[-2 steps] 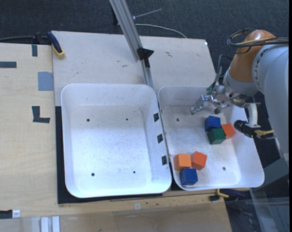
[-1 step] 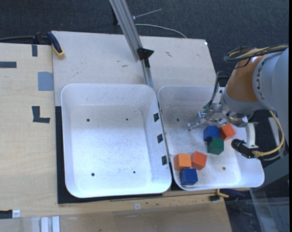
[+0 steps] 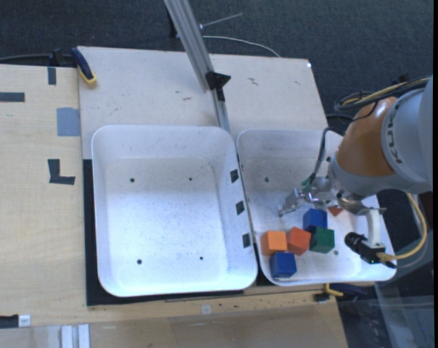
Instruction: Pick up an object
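Pincer (image 3: 306, 200): down low inside the right bin, metal fingers just above the cluster of blocks; whether they stand wide or narrow, I cannot tell, and nothing shows clearly between them.
Left bin (image 3: 103, 194): white, shallow, speckled floor, sitting on the wooden table (image 3: 30, 216).
Clamp (image 3: 83, 65): blue and yellow, up at the table's far left corner, well apart from both bins.
Metal rail (image 3: 193, 38): slanting down from the top towards the seam between the bins.
Right bin (image 3: 270, 151): white, touching the left bin along its side wall.
Orange block (image 3: 273, 241): leftmost of the cluster, near the bin's front.
Lower blue block (image 3: 283, 264): just in front of the orange one, close to the front rim.
Red-orange block (image 3: 299, 239): tilted, touching the orange block's right side.
Upper blue block (image 3: 315, 218): right under the pincer, just beside it.
Green block (image 3: 323, 239): right end of the cluster, touching the upper blue block.
Arm (image 3: 382, 147): grey with an orange band, reaching in from the right over the bin's edge.
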Available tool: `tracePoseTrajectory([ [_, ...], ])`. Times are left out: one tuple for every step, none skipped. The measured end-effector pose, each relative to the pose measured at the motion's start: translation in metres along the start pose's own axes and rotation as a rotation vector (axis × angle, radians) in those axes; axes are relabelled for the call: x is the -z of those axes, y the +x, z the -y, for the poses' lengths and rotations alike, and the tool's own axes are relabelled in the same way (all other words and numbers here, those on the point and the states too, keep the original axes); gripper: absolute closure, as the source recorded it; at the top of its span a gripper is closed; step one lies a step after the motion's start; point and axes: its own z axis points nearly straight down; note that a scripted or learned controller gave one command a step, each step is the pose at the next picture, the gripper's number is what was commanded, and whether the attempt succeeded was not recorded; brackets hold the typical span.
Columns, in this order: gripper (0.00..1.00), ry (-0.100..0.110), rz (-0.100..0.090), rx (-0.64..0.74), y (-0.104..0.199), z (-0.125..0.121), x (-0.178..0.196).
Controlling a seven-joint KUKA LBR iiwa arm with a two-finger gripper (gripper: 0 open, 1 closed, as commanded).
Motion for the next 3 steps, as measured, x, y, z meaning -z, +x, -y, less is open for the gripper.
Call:
tracePoseTrajectory([
  [0.00, 0.002, 0.001, -0.003, -0.017, 0.057, 0.004],
  [0.00, -0.005, 0.000, 0.003, 0.005, 0.058, 0.046],
  [0.00, -0.008, 0.004, 0.001, 0.003, 0.062, 0.036],
])
